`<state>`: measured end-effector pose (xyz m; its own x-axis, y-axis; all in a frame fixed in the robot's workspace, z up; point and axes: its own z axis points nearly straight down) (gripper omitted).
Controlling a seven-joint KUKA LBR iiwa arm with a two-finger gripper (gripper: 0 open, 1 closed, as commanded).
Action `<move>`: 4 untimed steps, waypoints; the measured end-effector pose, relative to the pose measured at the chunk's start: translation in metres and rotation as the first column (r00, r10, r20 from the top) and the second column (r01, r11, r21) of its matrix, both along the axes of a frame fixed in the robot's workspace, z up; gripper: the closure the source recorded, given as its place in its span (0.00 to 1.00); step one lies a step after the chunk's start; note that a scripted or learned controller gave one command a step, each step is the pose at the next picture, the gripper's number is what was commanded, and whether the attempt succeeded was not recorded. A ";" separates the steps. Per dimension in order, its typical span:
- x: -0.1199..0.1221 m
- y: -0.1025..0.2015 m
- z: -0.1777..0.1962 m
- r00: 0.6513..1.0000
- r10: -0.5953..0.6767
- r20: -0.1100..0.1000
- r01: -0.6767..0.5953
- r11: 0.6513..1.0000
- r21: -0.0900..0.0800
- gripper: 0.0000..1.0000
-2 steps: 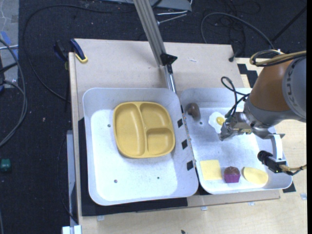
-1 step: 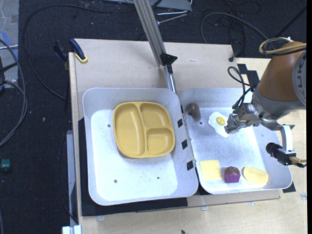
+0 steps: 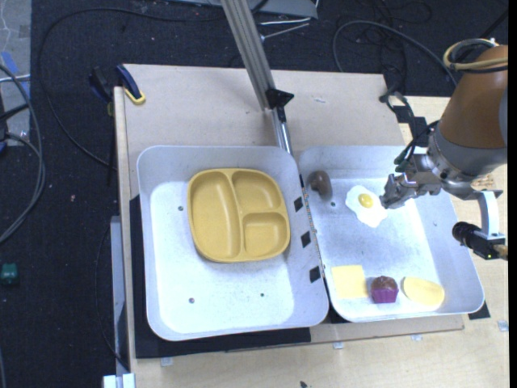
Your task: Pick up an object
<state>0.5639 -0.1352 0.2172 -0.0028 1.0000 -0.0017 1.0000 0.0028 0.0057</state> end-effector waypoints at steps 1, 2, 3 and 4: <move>0.002 0.000 0.053 1.000 0.000 0.001 0.000 1.000 0.000 1.00; 0.009 0.055 0.036 1.000 0.005 -0.007 -0.005 1.000 0.003 1.00; 0.017 0.112 0.021 1.000 0.005 -0.008 -0.005 1.000 0.004 1.00; 0.019 0.170 0.011 1.000 0.005 -0.008 -0.005 1.000 0.004 1.00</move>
